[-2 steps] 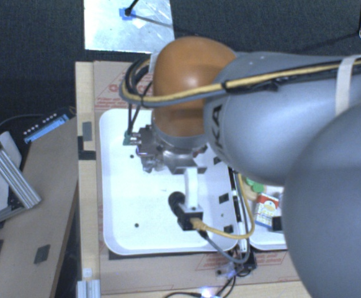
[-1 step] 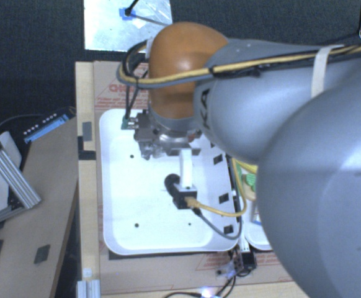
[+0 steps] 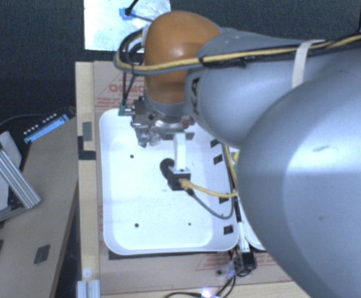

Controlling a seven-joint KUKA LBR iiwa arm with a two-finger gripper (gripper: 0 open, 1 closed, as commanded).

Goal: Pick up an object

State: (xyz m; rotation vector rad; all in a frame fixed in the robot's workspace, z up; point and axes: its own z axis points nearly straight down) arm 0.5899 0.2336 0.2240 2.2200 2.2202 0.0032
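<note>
My gripper (image 3: pixel 147 136) hangs low over the far part of the left white bin (image 3: pixel 137 216), close to the bin's back wall. The orange band (image 3: pixel 174 48) of the arm sits directly above it. The big grey arm (image 3: pixel 292 135) reaches in from the right and hides most of the right side of the bench.
The left bin rests on a cardboard sheet (image 3: pixel 109 82). A sliver of the right bin (image 3: pixel 250 236) peeks out under the arm. Metal rails (image 3: pixel 7 172) and a wooden bench top (image 3: pixel 44 216) lie to the left. A shiny sheet (image 3: pixel 115 17) sits at the back.
</note>
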